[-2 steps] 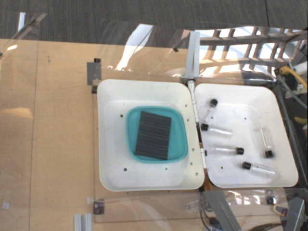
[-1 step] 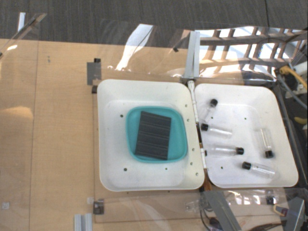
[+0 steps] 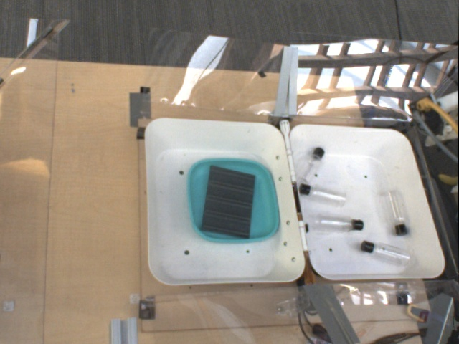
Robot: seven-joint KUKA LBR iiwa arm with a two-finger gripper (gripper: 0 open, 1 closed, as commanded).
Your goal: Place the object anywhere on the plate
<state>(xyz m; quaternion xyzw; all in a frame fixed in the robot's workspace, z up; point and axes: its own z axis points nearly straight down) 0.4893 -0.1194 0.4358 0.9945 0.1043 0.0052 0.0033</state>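
Lying flat on the teal plate (image 3: 269,192), the dark ridged block (image 3: 229,201) looks placed already; whether the claw is wide or narrow I cannot tell, so any retreat should lift straight up.

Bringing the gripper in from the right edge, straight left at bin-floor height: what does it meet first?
Likely the right bin's wall first, then the capped tube lying nearest that side. Depth is unclear, so a higher path may pass over both.
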